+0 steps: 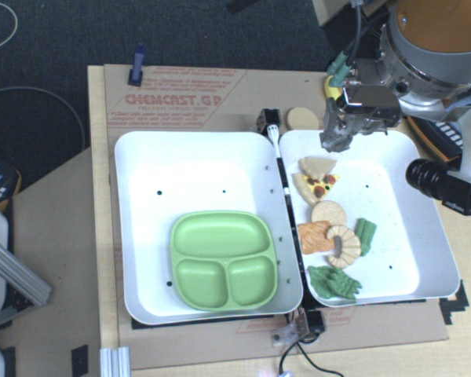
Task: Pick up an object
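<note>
Gripper (335, 140) hangs above the far edge of the right bin (424, 234); whether it is open I cannot tell. Nearest in this bin lie green leaves (334, 283), farther a yellow pizza slice (315, 183) with red dots.

Toy food pieces lie clustered along the left side of the right-hand bin (392, 210), right of centre in the frame: a pizza slice (317, 181) uppermost, a round tan cracker (328, 213) below it, an orange slab (314, 237) touching a ridged beige ring (344, 247), a green pod (366, 234) just right, and a leafy green piece (334, 283) lowest.
</note>
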### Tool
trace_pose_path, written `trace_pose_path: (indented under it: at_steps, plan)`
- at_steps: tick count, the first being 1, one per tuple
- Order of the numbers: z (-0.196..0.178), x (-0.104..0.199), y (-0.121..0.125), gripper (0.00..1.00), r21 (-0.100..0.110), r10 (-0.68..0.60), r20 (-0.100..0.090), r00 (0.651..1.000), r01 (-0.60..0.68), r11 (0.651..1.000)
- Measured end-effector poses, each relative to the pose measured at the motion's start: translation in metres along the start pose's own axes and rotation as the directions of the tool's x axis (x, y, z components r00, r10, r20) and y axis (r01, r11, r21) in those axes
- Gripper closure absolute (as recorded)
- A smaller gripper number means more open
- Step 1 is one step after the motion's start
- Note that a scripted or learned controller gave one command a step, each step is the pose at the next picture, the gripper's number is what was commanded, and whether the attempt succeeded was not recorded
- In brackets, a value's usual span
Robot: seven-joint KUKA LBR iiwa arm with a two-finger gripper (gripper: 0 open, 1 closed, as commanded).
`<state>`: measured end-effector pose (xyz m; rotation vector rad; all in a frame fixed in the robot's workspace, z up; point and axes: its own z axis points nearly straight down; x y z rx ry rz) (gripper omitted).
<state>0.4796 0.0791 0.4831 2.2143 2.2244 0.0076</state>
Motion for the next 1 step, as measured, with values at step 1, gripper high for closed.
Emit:
trace_pose_path:
  at_steps: [1]
  plan:
    - [-0.0086, -0.062, -0.0002, 1.0, 0.0, 0.011, 0.003, 1.0, -0.011, 1.0]
